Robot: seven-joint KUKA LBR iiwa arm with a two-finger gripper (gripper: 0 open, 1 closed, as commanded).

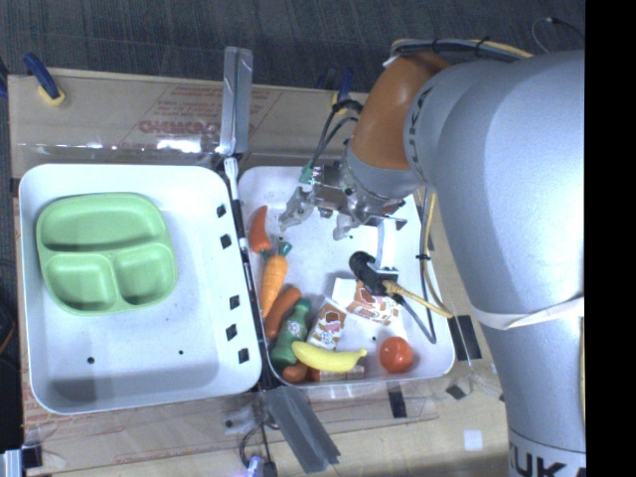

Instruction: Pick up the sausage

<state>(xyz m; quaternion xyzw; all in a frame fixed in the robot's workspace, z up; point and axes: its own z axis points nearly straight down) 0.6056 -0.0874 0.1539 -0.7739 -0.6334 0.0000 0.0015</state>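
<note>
The sausage [282,308], a short orange-red roll, lies slanted in the right bin [437,361] near its left wall. It sits just below a carrot [274,272] and touches a green item [291,332]. My gripper [318,218] hangs over the bare back part of the same bin, up and to the right of the sausage and apart from it. Its fingers [295,208] are spread open with nothing between them.
A red curved piece [258,229] leans on the right bin's left wall. At the front lie a banana [329,358], a tomato [396,354], a small carton [328,324] and a white packet [372,308]. The left bin [149,366] holds a green divided tray [104,249].
</note>
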